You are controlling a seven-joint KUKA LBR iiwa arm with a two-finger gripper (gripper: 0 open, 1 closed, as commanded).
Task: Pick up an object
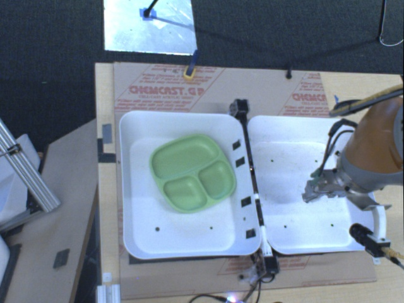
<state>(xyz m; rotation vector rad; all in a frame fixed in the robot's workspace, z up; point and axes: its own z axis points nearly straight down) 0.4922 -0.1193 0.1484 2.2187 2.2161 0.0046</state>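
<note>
The near edge of the bench shows a strip of cardboard with red print, and a tangle of small dark clips and wires sits at the front where the two bins meet. Just behind that strip lie the two shallow white bins side by side. In the right bin the gripper hangs low over the floor of the bin, toward its right half; it is a small grey cluster under the orange band of the arm, and it is too blurred and too small to tell whether it is spread or closed, or whether anything is in it. The arm's far side is cut off by the right edge of the view, and a dark knob pokes out below it near the bin's front right corner.

In the left bin lies a green plate with three sections, flat on the floor and roughly in the middle. Its long axis runs on a slant from upper left to lower right; the one large section faces the back, the two smaller ones face the front and right. It lies well apart from the gripper.

Farther back, a yellow clip sits on the cardboard, and beyond the bench a shiny grey sheet lies on the dark floor
</note>
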